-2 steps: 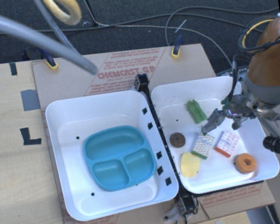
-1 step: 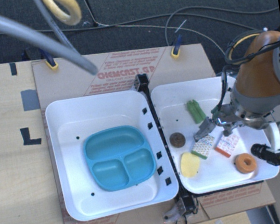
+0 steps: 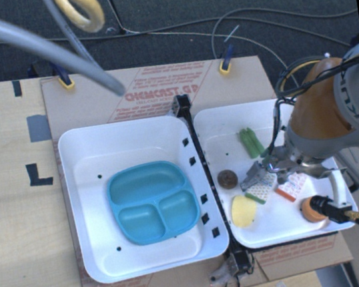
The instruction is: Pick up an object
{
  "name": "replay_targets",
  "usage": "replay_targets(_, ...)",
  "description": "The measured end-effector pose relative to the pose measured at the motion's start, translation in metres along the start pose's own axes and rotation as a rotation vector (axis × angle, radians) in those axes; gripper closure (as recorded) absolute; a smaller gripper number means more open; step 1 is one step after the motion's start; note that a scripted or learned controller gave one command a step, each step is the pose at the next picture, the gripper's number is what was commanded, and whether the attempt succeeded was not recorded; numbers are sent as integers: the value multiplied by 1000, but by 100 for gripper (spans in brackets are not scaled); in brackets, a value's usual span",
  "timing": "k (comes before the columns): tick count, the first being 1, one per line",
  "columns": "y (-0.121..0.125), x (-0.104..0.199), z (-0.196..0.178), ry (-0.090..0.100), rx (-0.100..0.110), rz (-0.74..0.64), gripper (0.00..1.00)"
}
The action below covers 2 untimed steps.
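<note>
The right bin (image 3: 232, 114) holds several small objects. A green stick-shaped piece (image 3: 251, 141) lies near its middle and a brown round piece (image 3: 227, 178) near its left wall. A yellow lump (image 3: 244, 211) sits at the front left and an orange round piece (image 3: 310, 210) at the front right. Between them are a red and white packet (image 3: 292, 186) and a white packet with green dots (image 3: 262, 192). My gripper (image 3: 255, 176) is low in this bin, just above the dotted packet and right of the brown piece. The arm's body hides the bin's right side.
The left bin (image 3: 77, 156) holds a blue divided plate (image 3: 153, 199). A black divider (image 3: 196, 164) runs between the bins. Cables loop behind the right bin, and a grey pole crosses the top left.
</note>
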<state>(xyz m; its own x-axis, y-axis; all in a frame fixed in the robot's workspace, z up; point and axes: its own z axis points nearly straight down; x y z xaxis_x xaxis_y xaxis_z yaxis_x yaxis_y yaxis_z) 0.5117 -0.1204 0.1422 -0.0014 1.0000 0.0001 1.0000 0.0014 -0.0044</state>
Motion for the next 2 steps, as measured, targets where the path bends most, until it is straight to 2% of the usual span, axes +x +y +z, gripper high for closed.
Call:
replay_targets(1, 0, -1, 51, -5, -5, 2, 0)
replay_targets(2, 3, 0, 37, -3, -11, -1, 100)
